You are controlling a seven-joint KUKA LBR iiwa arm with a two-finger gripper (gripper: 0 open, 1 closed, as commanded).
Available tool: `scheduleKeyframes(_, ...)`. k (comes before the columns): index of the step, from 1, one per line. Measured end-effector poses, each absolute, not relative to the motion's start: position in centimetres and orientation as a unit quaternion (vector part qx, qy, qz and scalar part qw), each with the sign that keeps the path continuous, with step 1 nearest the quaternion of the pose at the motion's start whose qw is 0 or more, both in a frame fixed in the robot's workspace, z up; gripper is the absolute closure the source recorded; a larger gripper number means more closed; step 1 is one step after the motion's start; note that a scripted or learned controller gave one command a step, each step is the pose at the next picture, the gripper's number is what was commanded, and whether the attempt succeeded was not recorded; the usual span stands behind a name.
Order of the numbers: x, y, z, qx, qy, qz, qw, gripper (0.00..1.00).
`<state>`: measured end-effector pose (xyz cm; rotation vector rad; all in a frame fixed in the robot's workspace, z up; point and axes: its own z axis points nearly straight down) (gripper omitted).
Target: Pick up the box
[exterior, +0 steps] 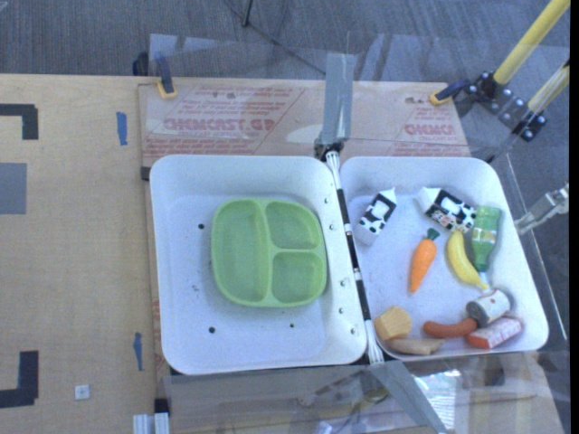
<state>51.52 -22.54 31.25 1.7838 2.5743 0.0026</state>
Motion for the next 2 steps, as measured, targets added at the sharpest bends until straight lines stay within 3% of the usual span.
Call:
scheduleKeyframes(1,51.66,-22.61,32.36,0.570,0.822,0.0013,0.008,1.00)
scheduleKeyframes(2,51.65,-22.62,32.36,0.570,0.822,0.0013,0.008,0.00)
